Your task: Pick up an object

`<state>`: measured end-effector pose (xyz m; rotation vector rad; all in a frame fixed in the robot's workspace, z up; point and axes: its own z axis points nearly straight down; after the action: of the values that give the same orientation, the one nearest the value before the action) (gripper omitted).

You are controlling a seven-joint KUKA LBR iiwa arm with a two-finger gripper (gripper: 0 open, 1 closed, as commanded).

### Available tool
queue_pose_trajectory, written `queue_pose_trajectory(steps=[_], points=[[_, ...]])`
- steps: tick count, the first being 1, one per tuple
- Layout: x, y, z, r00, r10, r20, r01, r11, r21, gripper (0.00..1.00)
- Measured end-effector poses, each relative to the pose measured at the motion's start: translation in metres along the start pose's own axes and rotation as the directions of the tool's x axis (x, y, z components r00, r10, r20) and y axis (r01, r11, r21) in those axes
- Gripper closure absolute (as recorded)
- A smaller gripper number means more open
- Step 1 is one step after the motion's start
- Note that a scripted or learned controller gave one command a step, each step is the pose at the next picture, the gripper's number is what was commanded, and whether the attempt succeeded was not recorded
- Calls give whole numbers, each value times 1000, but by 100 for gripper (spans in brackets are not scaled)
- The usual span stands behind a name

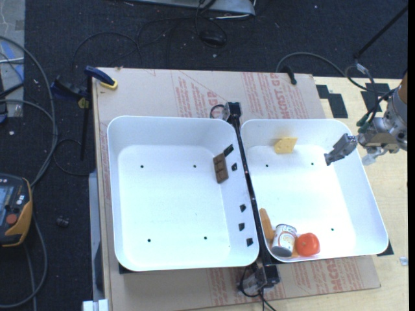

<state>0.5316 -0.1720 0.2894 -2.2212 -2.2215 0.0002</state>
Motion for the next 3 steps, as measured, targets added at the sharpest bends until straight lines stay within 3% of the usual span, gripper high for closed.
queue_pose_trajectory(steps=[1,2,3], points=[[-9,21,-3,1000,-1,0,1,1000,-1,0],[-33,60,41,1000,1,-1,-1,1000,4,0],[-50,127,53,1000,-1,-1,1,1000,2,0]])
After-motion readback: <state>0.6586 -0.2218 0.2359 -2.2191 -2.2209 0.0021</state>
